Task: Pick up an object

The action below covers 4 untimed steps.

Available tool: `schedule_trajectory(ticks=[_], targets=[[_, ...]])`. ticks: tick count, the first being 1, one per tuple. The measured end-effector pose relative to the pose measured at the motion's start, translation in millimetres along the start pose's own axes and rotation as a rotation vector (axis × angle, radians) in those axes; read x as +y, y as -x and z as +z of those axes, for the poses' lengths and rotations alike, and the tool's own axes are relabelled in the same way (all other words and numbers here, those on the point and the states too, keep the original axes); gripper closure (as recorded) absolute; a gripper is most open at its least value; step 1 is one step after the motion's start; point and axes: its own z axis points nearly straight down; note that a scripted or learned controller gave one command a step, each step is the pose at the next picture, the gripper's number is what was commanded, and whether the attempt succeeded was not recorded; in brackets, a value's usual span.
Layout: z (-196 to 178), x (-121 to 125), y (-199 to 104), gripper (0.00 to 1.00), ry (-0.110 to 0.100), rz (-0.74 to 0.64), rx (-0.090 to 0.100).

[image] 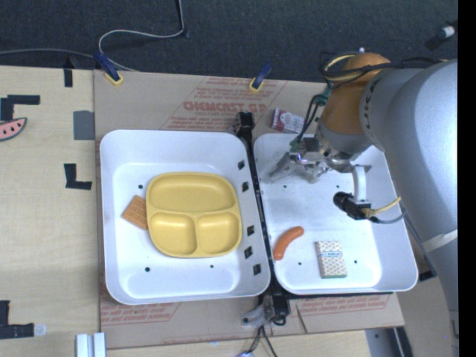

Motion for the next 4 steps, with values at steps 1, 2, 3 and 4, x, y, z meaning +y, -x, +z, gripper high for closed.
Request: schedule_trajectory(ticks=[1,2,3,4], targets=[[-10.2,0.6,-0.3,1.0,0.003,-0.001,0.0],[-10.2,0.6,-0.3,0.0,0.003,-0.001,0.0],[-19.6,0.4,-1.3,1.0,0.001,-0.002,0.002],[-19.3,0.4,-1.2,0.0,0.001,-0.002,0.001]])
